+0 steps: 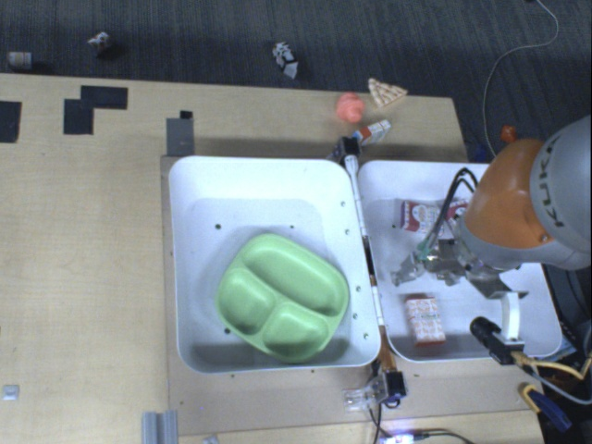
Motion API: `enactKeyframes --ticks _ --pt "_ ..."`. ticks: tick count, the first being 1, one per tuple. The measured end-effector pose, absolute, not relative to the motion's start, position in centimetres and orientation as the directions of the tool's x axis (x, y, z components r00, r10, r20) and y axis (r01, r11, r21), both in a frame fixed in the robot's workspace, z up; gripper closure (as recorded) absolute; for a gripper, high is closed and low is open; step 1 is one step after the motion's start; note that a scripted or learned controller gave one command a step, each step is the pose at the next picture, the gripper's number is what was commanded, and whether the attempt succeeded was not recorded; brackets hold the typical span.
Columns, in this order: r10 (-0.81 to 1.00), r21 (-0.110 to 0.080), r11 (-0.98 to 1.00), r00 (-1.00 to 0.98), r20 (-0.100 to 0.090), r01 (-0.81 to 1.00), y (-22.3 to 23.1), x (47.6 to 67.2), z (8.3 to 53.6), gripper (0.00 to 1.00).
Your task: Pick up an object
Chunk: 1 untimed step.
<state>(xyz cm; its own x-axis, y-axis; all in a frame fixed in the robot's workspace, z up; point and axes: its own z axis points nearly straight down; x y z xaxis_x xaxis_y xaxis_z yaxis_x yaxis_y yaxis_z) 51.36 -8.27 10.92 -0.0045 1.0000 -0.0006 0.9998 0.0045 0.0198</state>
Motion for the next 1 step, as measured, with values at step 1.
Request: enactKeyframes --ticks 1 --pt "1.000 0.012 0.002 -0.002 -0.001 1.000 -8.74 49.04 8.74 0.00"
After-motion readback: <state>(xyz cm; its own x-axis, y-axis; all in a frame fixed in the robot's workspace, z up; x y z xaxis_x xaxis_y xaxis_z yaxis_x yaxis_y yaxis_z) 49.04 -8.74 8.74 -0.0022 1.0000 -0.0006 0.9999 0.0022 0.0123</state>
